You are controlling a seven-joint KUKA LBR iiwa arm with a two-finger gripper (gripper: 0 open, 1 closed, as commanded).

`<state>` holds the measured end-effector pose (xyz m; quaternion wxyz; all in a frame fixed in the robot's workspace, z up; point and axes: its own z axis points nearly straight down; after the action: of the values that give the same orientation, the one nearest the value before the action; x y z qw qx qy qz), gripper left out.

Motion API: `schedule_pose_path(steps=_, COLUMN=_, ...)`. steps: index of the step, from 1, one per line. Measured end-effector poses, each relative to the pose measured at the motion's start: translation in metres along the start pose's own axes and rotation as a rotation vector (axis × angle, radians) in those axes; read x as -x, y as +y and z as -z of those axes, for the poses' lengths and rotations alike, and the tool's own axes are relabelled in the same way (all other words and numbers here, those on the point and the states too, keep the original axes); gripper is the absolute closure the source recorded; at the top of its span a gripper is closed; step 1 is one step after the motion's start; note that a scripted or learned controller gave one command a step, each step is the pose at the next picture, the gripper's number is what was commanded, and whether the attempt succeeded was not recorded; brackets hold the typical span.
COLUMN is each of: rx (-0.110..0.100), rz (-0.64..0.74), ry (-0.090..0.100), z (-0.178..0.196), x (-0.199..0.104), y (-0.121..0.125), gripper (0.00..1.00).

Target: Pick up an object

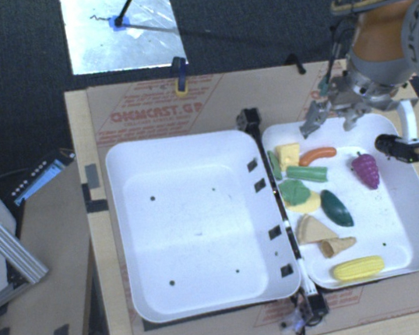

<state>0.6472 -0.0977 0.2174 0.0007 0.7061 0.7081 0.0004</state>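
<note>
The gripper (331, 116) hangs over the back edge of the right bin (416, 205), its two grey fingers (311, 123) spread apart with nothing between them. The arm (389, 8) rises behind it, its orange band at the top right. Every object sits in the right bin, and places here are given from the grapes (365, 169), a purple bunch near the bin's middle right. Left of the grapes and a little farther back lies an orange sausage (318, 155), the object nearest the gripper, though the fingers are clear above it. Left of the sausage is a yellow cheese block (288, 153). Left of the grapes, a green pod (306, 172) lies across the bin, and below it a green leafy piece (294, 192) rests on a yellow slice (306, 205). Forward and left of the grapes lies a dark green avocado (336, 208). Farther forward sit a tan wedge (312, 227) and a tan cone (337, 245), touching each other. A corn cob (357, 267) lies farthest forward, near the front wall. Right of the grapes and slightly back, a black cylinder (398, 147) juts over the bin. The left bin (131, 167) lies well to the left of the grapes, beyond a row of black clips (267, 209) along the seam.
</note>
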Motion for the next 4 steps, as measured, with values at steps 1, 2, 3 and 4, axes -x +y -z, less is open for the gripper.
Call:
schedule_pose_path(steps=1, rx=-0.016, rz=-0.005, ry=0.003, z=-0.120, x=0.011, y=-0.077, gripper=0.00)
schedule_pose_path(steps=2, rx=-0.004, rz=-0.003, ry=0.001, z=-0.134, x=0.014, y=-0.113, gripper=0.00)
schedule_pose_path(steps=3, rx=0.001, rz=0.003, ry=0.001, z=-0.133, x=-0.009, y=-0.096, gripper=0.00)
schedule_pose_path(steps=4, rx=0.002, rz=0.001, ry=-0.001, z=-0.122, x=-0.007, y=-0.096, gripper=1.00)
